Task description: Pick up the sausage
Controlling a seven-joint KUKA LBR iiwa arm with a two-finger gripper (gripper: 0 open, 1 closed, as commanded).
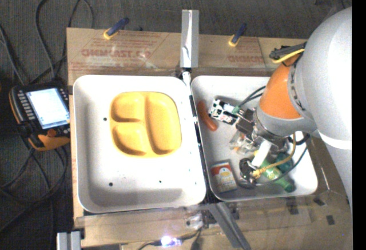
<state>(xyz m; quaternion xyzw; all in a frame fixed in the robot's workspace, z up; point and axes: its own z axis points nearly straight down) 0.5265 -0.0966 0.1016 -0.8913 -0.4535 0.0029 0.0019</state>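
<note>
— Orange-red sausage [206, 116] lies against the left wall of the right bin [311, 186], apart from the clutter.
— And the gripper [250, 154]?
— Over that clutter; I cannot tell its state. Better approach along the wall.

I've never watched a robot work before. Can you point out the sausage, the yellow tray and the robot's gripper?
sausage [206, 116]: camera view, middle of its length.
yellow tray [146, 123]: camera view, central divider.
gripper [247, 143]: camera view, between its fingertips.
</note>
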